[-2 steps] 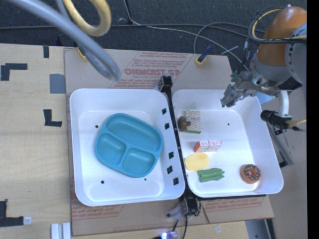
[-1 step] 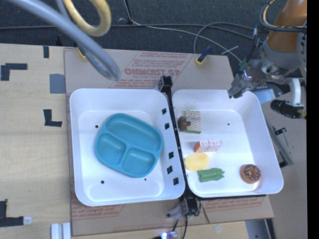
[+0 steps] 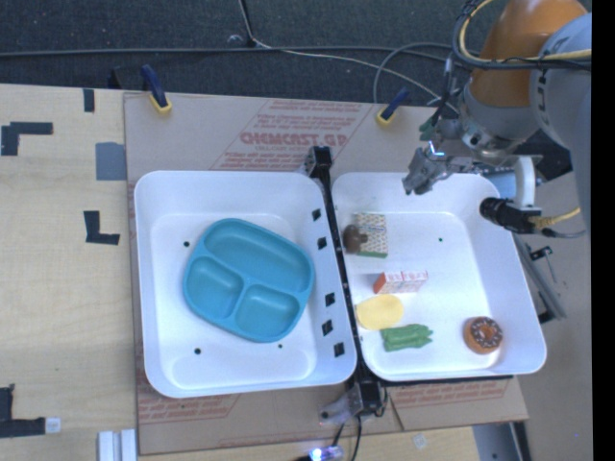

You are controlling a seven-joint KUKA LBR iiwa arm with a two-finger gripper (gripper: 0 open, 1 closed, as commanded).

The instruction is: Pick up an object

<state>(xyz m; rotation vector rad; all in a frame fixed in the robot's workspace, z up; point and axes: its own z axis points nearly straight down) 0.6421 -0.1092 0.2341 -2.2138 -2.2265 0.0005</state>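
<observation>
Over the right white bin (image 3: 509,301), at its one o'clock corner, the grey tool (image 3: 420,179) is hovering.
Its opening is unclear; a brown frosted doughnut (image 3: 482,334) is lying at five o'clock.

Both white bins (image 3: 154,257) look like smooth, slightly glossy plastic, as does the blue divided plate (image 3: 248,279) at centre left. They sit on matt brown cardboard (image 3: 279,133) over a pale wood-grain desk (image 3: 58,286). The arm's orange band (image 3: 524,36), upper right, shines.

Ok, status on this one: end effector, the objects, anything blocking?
End effector over right bin's far edge, nothing held. Toy items untouched; donut near corner. Nothing blocking.
</observation>
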